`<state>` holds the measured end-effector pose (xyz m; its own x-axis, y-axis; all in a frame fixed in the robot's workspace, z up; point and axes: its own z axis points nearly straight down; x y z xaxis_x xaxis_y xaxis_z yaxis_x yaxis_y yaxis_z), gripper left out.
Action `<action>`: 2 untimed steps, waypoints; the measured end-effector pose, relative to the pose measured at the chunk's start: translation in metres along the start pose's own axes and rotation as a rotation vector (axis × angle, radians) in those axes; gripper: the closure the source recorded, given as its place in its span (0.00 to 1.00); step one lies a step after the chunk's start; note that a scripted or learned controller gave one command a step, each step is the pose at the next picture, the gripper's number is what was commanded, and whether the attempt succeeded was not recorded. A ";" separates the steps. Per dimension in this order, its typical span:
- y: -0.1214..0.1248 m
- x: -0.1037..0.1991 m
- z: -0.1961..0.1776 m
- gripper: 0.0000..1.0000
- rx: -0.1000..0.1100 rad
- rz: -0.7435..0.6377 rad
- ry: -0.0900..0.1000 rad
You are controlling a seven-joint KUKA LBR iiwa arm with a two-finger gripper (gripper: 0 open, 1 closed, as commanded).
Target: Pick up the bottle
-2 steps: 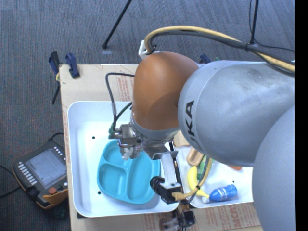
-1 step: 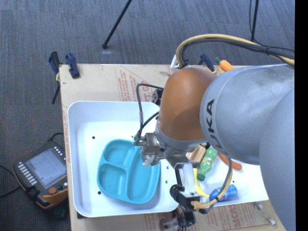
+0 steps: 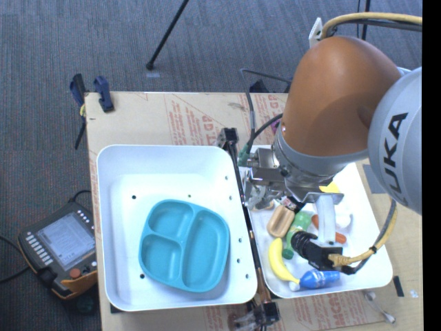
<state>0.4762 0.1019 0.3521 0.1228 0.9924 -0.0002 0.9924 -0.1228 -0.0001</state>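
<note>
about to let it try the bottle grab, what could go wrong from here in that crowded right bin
1. The arm hides much of the right bin, so the approach can't be checked.
2. The white bottle lies packed against a green item and brown piece; the grab may catch those.
3. A black cable crosses the pile near the banana and might snag.

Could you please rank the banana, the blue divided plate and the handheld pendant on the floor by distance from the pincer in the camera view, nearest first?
Measured from the pincer, at the right bin's left edge:
1. Banana, in the right bin, just below the pincer.
2. Blue divided plate, in the left bin, to the pincer's left.
3. Handheld pendant, on the floor beyond the bench's left edge.
</note>
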 end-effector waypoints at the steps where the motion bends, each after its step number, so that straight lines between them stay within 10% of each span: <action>1: 0.002 -0.024 0.104 1.00 0.005 -0.183 0.000; 2: 0.000 -0.003 0.066 1.00 0.003 -0.126 0.000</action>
<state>0.4757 0.0986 0.2858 -0.0032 1.0000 -0.0002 1.0000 0.0032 -0.0027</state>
